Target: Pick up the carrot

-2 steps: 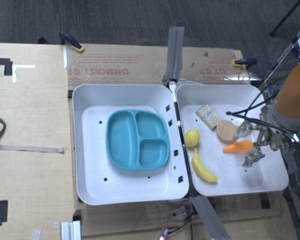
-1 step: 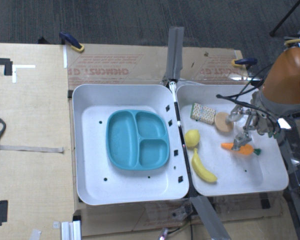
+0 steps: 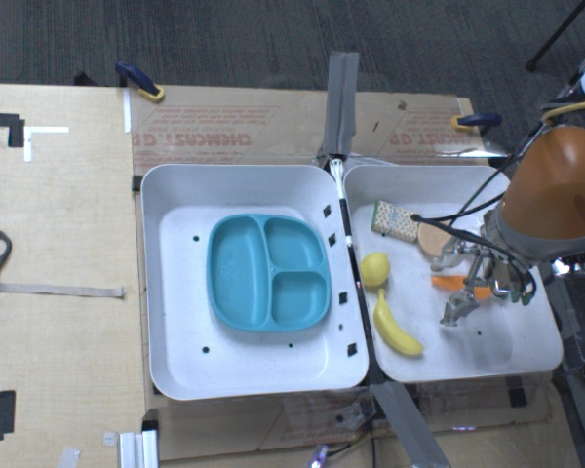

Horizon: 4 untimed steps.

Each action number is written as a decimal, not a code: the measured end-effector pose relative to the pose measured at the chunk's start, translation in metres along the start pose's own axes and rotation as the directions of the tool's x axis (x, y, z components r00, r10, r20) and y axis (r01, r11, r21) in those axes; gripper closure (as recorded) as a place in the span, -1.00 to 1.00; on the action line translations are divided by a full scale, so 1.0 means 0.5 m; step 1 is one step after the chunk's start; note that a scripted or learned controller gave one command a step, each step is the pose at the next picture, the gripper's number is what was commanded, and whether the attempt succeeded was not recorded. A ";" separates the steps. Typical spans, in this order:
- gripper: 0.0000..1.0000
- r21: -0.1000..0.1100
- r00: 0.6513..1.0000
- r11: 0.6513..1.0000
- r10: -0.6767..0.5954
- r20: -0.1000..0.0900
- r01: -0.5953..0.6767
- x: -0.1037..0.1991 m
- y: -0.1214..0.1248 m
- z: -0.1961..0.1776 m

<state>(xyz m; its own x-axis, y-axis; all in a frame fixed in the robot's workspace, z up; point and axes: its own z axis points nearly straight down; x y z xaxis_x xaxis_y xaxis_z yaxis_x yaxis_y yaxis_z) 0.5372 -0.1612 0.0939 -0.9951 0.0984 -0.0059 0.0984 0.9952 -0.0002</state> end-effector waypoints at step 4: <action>1.00 -0.005 0.990 0.990 -0.143 -0.004 0.143 0.112 -0.040 -0.108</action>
<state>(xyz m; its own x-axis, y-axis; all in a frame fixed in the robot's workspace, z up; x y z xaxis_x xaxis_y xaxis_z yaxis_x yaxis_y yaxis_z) 0.4793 -0.1758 0.1475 -0.9990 -0.0452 -0.0018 -0.0452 0.9990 0.0037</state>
